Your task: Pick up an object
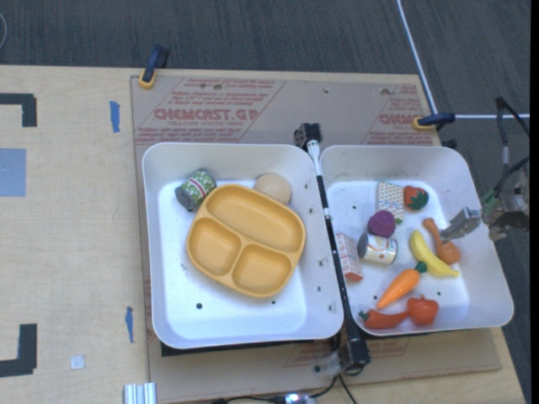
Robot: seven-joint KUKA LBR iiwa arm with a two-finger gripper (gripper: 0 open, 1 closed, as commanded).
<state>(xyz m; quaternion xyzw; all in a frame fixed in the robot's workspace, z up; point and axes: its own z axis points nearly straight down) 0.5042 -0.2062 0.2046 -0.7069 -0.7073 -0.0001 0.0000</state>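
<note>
The right bin (480, 301) holds several toy foods: a yellow banana (431, 255), a small orange carrot (444, 244), a larger carrot (397, 286), a red pepper (423, 310), a red chili (383, 318), a purple plum (382, 223), a strawberry (414, 197), a checkered packet (390, 197), a small can (378, 248) and a wrapped bar (347, 257). My gripper (467, 220) reaches in over the bin's right rim, just up and right of the small carrot and the banana. I see nothing held in it.
In the left bin (160, 225) lie a yellow divided plate (246, 239), a green can (195, 188) and a beige ball (273, 188). Both bins rest on a cardboard sheet (210, 108) held by clamps. A white pole (413, 36) crosses the upper right.
</note>
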